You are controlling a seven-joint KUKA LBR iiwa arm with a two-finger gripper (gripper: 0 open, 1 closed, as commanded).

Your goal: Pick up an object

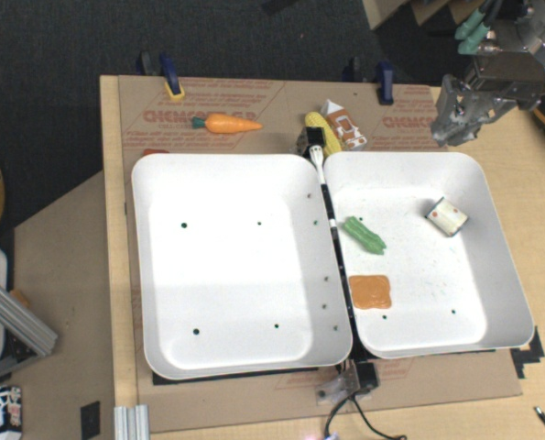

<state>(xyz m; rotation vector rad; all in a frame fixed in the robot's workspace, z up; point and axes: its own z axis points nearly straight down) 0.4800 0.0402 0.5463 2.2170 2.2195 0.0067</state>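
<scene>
1. While the gripper [455,122] hangs beyond the right bin's [492,246] far rim, its jaw state unreadable, nothing is held.
2. Inside that bin lie a green pod [364,234], orange slab [370,291] and white block [446,216]; a descent onto the flat slab risks closing on nothing.

In the right bin [492,236] we see three objects. A green pod-shaped piece [364,234] lies slanted near the bin's left wall. Below it, apart from it, a flat orange-brown piece [370,292] lies close to the same wall. A small white block [446,216] with a dark mark rests tilted in the upper right part, well apart from both.
</scene>
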